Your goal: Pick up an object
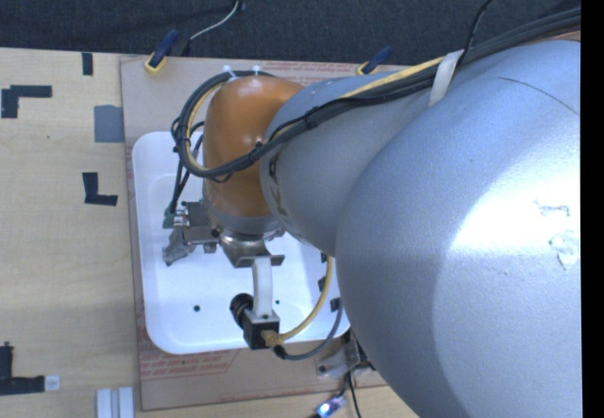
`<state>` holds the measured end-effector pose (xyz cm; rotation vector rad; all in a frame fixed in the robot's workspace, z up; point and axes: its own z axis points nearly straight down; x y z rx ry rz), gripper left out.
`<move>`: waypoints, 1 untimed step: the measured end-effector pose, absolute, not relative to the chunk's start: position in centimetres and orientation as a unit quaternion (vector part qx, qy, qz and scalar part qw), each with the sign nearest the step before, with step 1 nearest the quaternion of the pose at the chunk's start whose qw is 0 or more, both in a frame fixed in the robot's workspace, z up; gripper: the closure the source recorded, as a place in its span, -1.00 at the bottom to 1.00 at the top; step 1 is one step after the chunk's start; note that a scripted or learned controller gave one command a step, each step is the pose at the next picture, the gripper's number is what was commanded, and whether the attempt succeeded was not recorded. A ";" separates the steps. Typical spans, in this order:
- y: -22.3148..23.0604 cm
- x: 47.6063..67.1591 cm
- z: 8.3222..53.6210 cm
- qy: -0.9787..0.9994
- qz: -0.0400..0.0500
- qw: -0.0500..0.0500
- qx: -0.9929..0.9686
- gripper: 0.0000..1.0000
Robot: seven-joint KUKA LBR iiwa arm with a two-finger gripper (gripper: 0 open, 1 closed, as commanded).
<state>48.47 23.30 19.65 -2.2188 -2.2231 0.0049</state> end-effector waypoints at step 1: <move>23.3 48.5 19.6 -0.708 0.002 0.000 -0.706 -1.00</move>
